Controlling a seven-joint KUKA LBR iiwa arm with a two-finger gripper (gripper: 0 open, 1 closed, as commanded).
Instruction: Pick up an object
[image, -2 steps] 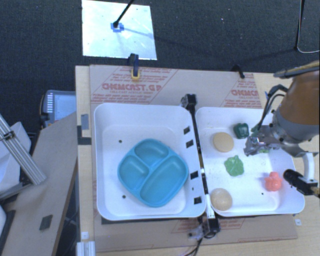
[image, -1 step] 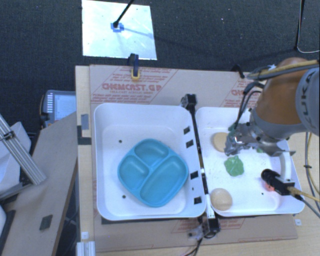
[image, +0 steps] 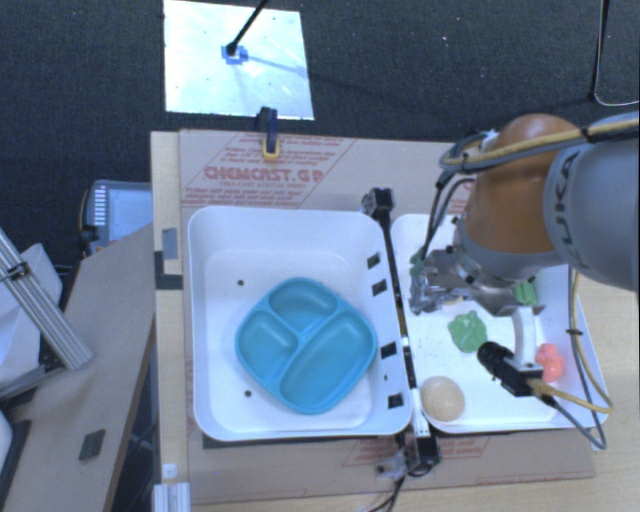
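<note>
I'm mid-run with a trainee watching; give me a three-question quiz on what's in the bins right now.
1. True or false: the blue divided plate lies in the left bin.
2. Which thing lies nearest the front edge of the right bin?
A. the green object
B. the beige egg-shaped object
C. the pink object
3. Fill in: the arm hangs over the ____ bin.

Key:
1. True.
2. B; the egg-shaped object sits at the front left corner, the green one farther back.
3. Right; the gripper is at that bin's left side, beside the divider.
</note>
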